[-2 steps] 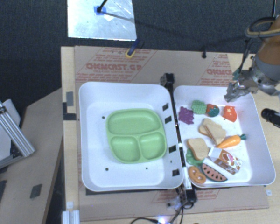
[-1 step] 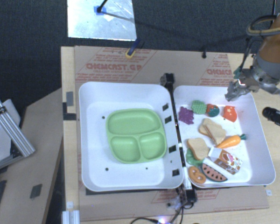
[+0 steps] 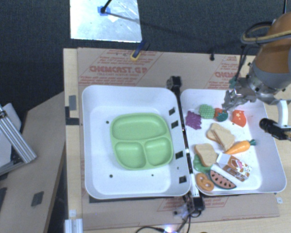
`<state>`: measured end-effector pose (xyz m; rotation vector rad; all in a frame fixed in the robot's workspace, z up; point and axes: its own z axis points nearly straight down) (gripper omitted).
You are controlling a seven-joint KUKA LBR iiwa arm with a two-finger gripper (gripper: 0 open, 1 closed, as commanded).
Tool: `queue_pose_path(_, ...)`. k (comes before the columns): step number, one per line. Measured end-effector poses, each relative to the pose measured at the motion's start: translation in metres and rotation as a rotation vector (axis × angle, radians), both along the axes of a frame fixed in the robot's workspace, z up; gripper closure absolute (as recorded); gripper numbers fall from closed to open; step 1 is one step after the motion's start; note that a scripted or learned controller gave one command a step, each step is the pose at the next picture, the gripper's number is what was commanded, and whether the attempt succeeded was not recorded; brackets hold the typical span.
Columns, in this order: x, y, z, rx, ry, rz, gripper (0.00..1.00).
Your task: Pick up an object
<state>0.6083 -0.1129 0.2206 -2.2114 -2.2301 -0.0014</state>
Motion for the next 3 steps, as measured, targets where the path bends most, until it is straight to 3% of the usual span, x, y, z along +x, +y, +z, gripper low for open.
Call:
queue_pose_path(2,-0.025,0.113,-0.011,0.001,0.001,0.001,1.0)
queue_pose_path(3,-0.043,0.161,0.006,0.001,-0.001,0.002,1.0)
